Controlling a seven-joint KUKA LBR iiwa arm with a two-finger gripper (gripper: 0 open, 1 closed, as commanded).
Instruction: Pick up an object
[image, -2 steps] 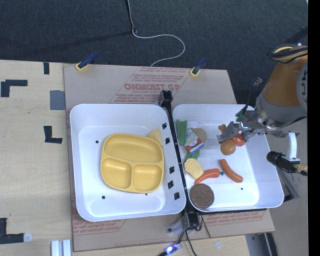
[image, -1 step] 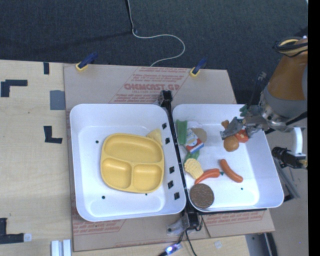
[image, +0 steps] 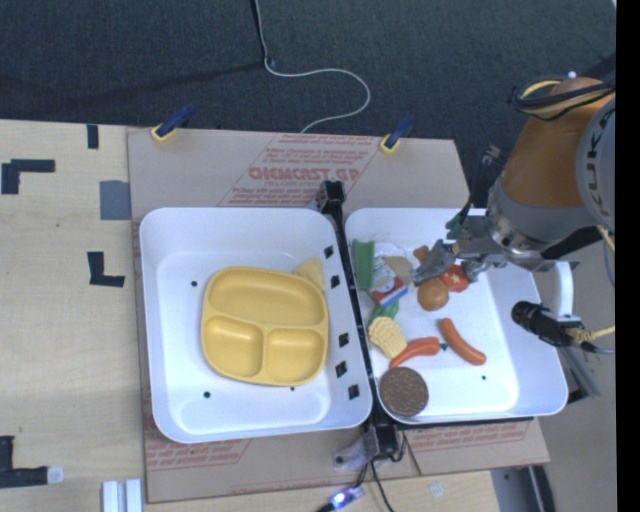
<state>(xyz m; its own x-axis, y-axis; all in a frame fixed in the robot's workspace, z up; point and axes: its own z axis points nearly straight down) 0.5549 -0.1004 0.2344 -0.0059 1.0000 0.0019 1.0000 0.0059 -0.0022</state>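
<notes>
My gripper hangs low over the back of the right bin, reaching in from the right. Directly beneath and beside it lie a small red piece and an orange-brown round piece; I cannot tell whether it touches either. Loose toy foods sit in the same bin: a red-orange sausage, a red chili, a yellow corn piece, a brown round disc, a green item and a beige piece.
The left bin holds a yellow divided plate with a pale yellow piece at its far right corner. A black divider runs between the bins. The arm's black fitting overhangs the right bin's right side.
</notes>
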